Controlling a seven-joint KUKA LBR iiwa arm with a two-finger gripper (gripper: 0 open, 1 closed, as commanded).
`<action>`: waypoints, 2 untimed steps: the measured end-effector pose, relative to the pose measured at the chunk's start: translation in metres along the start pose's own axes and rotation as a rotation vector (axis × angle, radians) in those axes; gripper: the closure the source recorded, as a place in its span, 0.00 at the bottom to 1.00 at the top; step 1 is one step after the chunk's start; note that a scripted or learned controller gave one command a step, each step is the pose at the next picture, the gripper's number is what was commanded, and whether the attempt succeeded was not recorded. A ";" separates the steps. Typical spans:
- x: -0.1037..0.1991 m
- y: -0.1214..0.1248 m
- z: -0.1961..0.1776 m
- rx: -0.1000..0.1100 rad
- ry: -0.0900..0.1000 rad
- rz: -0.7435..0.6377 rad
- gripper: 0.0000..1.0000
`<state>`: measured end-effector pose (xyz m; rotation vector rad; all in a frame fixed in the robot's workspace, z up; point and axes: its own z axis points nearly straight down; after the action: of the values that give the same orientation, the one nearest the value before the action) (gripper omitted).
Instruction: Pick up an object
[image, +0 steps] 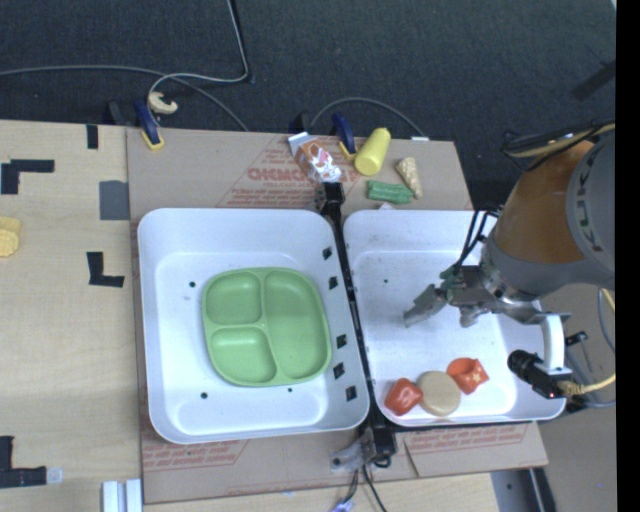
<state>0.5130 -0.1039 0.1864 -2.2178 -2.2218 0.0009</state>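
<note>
Dark carpet surrounds the pale wooden desk (60, 330), on which a brown cardboard sheet (250, 170) carries two shallow white bins side by side. One bin, the left bin (165, 300), holds a green divided plate (266, 327). Over the right bin (400, 240) the grey arm (555, 215) reaches in, and its end effector (445, 305) hangs with fingers spread, pinching nothing. Near that bin's front wall lie a red piece (402, 396), a beige round piece (439, 392) touching it, and an orange-red piece (467, 373). Behind the bins rest a yellow object (373, 150) and a green object (388, 191).
</note>
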 end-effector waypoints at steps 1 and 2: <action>-0.046 -0.021 -0.040 -0.002 -0.003 0.002 0.00; -0.081 -0.016 -0.029 -0.001 -0.002 0.002 0.00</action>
<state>0.4973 -0.1849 0.2152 -2.2218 -2.2211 0.0027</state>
